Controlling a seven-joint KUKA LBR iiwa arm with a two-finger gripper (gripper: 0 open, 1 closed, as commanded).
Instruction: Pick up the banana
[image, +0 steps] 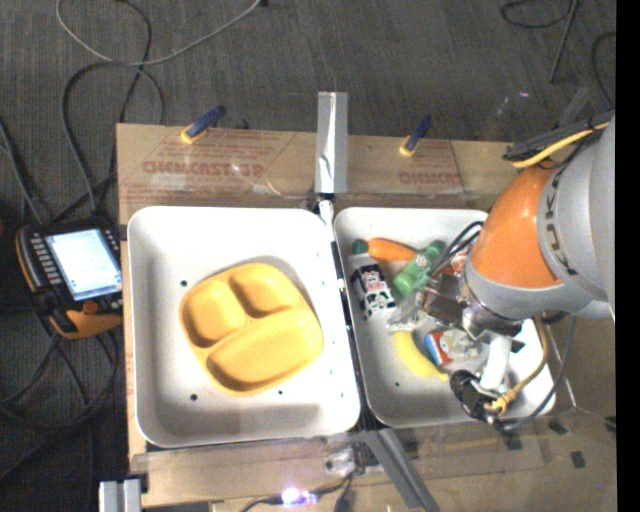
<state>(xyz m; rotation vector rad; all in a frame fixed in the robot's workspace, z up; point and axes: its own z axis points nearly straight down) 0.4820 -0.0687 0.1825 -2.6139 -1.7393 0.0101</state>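
The banana (414, 357) is a yellow curve on the floor of the right bin (385, 400), partly covered by the arm's wrist. The gripper (440, 322) reaches down into that bin from the right, just above and to the right of the banana. Its tips are buried among the clutter and the wrist hardware. The grey arm with its orange band (515, 235) hangs over the bin's right half and hides what lies below it.
In the right bin lie an orange carrot (392, 248), a green bottle (418, 268), a small black-and-white pack (373, 288) and a red-and-blue item (440, 350). The left bin (150, 300) holds a yellow sectioned tray (252, 325). A handheld pendant (75, 265) lies at far left.
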